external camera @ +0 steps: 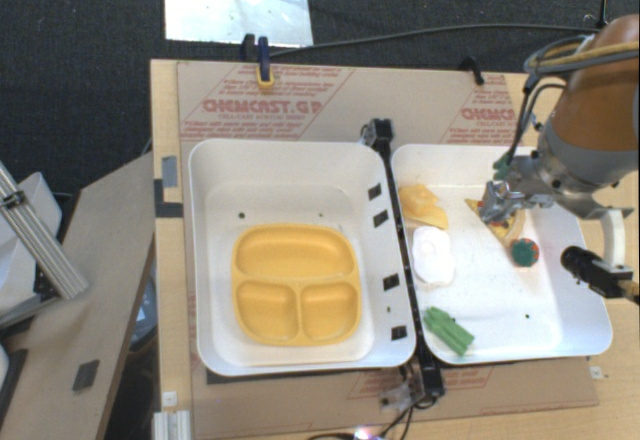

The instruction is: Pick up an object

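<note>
a cardboard-topped bench [300, 93] bears two white bins. the left bin [215, 258] holds a yellow divided tray [296, 283]. in the right bin [585, 323], the gripper [497, 203] hangs low; whether its fingers grasp anything cannot be told. a yellow piece [424, 205] lies left of the fingers, a white object [433, 255] below-left, a round red-green object [524, 251] just below-right, a green block [449, 330] well below.

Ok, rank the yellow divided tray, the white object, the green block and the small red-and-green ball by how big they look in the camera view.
1. yellow divided tray, by far the largest
2. white object
3. green block
4. small red-and-green ball, the smallest

All lie at a similar distance, so the order looks reliable.
</note>
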`<state>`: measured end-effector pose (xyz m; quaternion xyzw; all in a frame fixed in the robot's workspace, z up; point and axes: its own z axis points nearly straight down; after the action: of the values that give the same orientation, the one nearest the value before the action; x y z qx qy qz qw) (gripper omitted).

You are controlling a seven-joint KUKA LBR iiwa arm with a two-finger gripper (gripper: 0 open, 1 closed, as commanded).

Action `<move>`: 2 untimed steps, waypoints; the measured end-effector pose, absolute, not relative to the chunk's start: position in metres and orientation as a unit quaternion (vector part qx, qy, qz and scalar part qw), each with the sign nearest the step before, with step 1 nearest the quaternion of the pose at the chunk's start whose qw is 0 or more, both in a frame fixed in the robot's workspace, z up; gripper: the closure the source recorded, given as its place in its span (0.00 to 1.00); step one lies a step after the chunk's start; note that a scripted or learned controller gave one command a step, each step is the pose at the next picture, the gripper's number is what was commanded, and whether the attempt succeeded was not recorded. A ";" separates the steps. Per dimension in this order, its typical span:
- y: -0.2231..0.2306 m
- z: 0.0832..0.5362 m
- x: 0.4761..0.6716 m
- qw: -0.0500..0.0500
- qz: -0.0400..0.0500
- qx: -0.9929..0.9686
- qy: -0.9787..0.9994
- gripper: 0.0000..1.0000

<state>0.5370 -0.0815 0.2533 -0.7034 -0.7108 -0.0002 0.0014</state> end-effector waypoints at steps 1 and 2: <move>-0.020 0.241 0.531 0.002 0.000 -0.703 -0.711 1.00; 0.039 0.228 0.522 0.002 0.001 -0.703 -0.711 1.00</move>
<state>0.5216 0.0388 0.2280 -0.7035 -0.7107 0.0006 0.0023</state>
